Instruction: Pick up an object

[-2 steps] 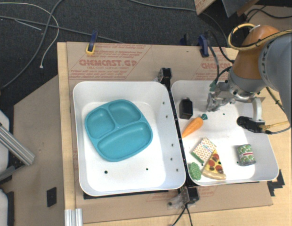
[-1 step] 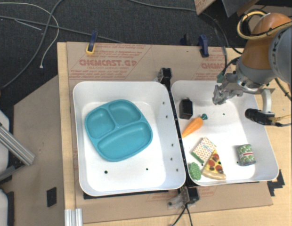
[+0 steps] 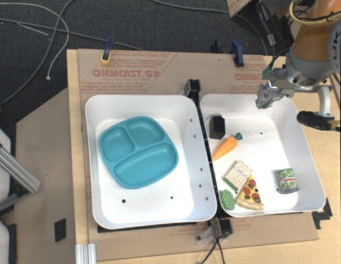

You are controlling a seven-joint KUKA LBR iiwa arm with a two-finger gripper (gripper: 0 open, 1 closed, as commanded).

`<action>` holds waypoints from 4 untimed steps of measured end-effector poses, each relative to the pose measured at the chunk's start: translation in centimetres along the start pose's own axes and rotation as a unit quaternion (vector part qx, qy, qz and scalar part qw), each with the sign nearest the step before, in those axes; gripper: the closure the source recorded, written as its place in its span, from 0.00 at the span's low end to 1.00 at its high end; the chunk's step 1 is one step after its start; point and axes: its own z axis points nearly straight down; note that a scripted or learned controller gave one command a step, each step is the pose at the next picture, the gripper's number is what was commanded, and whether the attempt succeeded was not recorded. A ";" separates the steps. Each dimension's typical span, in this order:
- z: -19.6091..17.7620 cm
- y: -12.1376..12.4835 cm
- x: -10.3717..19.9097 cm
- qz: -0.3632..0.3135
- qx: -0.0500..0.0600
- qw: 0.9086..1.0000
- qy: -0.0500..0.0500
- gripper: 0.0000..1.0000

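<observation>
My gripper [image 3: 267, 98] hangs over the far rim of the right bin [image 3: 280, 126], with nothing seen in it. Several objects lie in that bin. A black block [image 3: 216, 126] sits near its left wall, and an orange carrot [image 3: 224, 148] lies just below the block. Toward the front are a checkered cracker [image 3: 237, 175], a pizza slice [image 3: 249, 194] and a small green piece [image 3: 227, 200]. A green can [image 3: 287, 180] lies on its side at the front right. All of these are well below and left of the gripper.
The left bin [image 3: 104, 202] holds a blue divided plate [image 3: 138, 150]. A black divider clip [image 3: 192, 87] stands between the bins at the back. Blue clamps [image 3: 108, 48] [image 3: 237, 53] pin the cardboard base. The arm [image 3: 313, 37] enters from the upper right.
</observation>
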 end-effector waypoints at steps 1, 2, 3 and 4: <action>-6.6 0.2 -0.2 0.000 0.000 1.000 0.000 1.00; -5.2 -1.0 4.3 -0.001 0.006 1.000 0.002 1.00; -3.9 -1.0 9.5 -0.002 0.006 1.000 0.002 1.00; -3.6 -2.6 13.9 -0.001 0.006 1.000 0.002 1.00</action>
